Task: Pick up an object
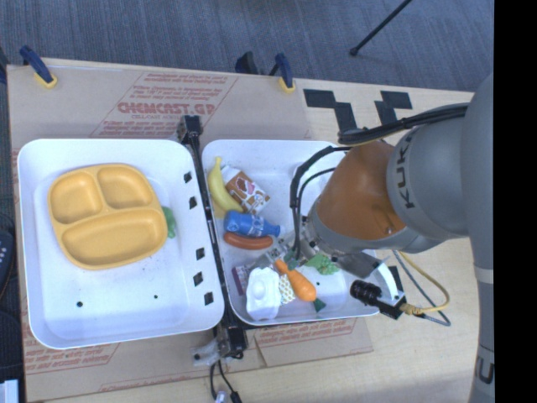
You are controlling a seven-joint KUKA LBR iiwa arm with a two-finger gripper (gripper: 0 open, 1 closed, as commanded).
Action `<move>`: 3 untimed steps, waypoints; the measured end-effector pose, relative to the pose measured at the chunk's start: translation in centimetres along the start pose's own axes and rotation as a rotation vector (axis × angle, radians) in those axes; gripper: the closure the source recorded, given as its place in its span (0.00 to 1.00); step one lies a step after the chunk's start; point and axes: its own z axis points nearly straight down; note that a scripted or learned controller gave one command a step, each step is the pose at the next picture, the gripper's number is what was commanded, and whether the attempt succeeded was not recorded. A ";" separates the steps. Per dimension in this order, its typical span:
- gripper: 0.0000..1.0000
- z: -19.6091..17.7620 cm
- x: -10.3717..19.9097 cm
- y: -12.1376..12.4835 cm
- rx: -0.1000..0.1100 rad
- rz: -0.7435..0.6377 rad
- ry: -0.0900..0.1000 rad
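The right bin holds a yellow banana, a small brown and white snack packet, a blue bottle, a reddish sausage, an orange carrot, a white carton and a green leafy piece. My gripper reaches down into this bin under the orange wrist band, just right of the sausage and above the carrot's top end. The wrist covers most of the gripper, and nothing can be seen held in it.
The left bin carries a yellow divided plate with a small green item at its right edge. A black hinge strip runs between the bins. The arm's grey body covers the right bin's right side.
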 end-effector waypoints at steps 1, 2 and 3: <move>0.00 -0.2 1.1 1.4 -0.021 -0.283 -0.020; 0.00 -0.5 0.1 0.9 -0.017 -0.342 -0.024; 0.00 -0.6 0.0 1.0 -0.018 -0.398 -0.028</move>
